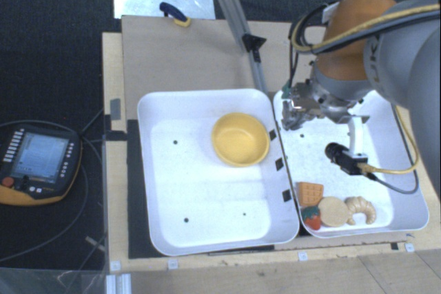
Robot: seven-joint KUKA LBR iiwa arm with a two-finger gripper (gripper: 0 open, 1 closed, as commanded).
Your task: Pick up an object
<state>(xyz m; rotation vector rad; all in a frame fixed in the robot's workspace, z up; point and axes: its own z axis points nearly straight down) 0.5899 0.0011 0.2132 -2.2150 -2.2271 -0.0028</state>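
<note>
- Gripper: poised over upper left corner of right bin, well apart from the food; finger spread not discernible, nothing seen held
- Right bin: waffle piece, round biscuit, croissant, small red item, clustered at near edge; likely picking targets, all untouched
- Left bin: yellow bowl, upright, near far right corner
- Teach pendant: on floor, left of bench

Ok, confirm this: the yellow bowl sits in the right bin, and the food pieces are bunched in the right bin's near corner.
Not quite: the camera view shows the yellow bowl in the left bin. The food pieces are indeed bunched in the right bin's near corner.
</note>
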